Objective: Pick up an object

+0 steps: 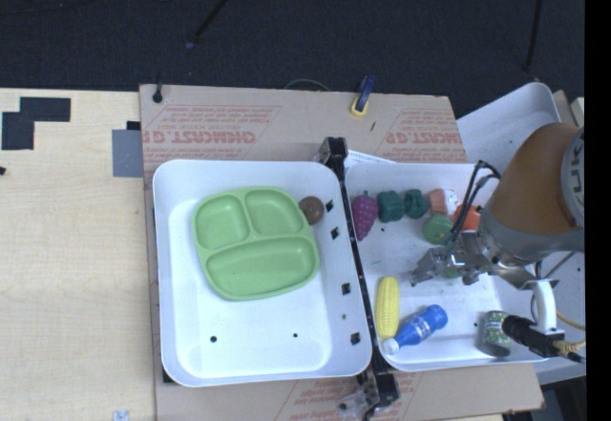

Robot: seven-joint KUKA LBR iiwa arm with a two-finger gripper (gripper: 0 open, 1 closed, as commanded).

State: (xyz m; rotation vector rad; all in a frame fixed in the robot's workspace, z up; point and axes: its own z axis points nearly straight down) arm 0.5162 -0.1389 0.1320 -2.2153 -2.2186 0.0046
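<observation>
The gripper (431,268) hung low over bare floor in the right bin (449,352), fingers apparently apart and empty, so a descent there risked closing between the corn (387,306) and blue bottle (420,325).

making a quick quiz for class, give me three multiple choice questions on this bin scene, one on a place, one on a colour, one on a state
1. Where is the green divided plate?
A. left bin
B. right bin
C. on the cardboard

2. What colour is the bottle beside the corn cob?
A. red
B. blue
C. black

3. How does the corn cob rest?
A. between the gripper's fingers
B. lying on the right bin floor
C. on the plate

Answers: 1 A, it sits inside the left bin. 2 B, blue body, white cap. 3 B, it lies flat, apart from the gripper.
</observation>
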